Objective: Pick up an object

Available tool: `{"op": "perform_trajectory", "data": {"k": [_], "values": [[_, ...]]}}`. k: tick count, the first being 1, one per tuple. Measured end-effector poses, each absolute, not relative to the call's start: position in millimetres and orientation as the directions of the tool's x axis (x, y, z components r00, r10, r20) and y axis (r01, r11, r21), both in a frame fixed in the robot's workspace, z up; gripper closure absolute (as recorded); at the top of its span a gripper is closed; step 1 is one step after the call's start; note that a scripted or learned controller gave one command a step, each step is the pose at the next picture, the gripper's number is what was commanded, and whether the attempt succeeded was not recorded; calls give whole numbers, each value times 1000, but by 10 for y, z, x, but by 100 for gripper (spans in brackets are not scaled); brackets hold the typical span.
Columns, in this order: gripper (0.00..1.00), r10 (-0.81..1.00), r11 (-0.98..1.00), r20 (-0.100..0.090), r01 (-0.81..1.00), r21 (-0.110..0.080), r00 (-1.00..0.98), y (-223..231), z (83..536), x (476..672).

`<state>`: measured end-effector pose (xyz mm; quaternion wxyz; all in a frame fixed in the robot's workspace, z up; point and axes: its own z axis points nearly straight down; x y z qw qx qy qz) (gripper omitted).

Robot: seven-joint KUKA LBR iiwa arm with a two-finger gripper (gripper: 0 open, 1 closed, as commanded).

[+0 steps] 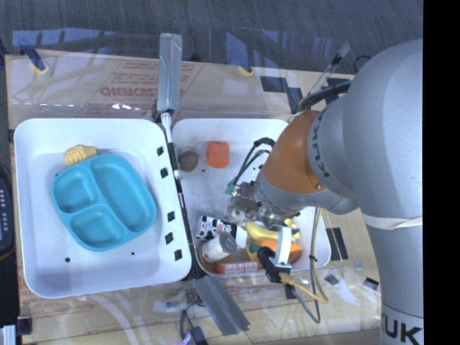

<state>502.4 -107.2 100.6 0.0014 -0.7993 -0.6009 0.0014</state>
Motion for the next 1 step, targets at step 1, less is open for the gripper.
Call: {"op": "perform_trajectory", "data": {"k": [1], "values": [[100, 918, -397, 0, 918, 2, 397, -1866, 1926, 5056]]}}
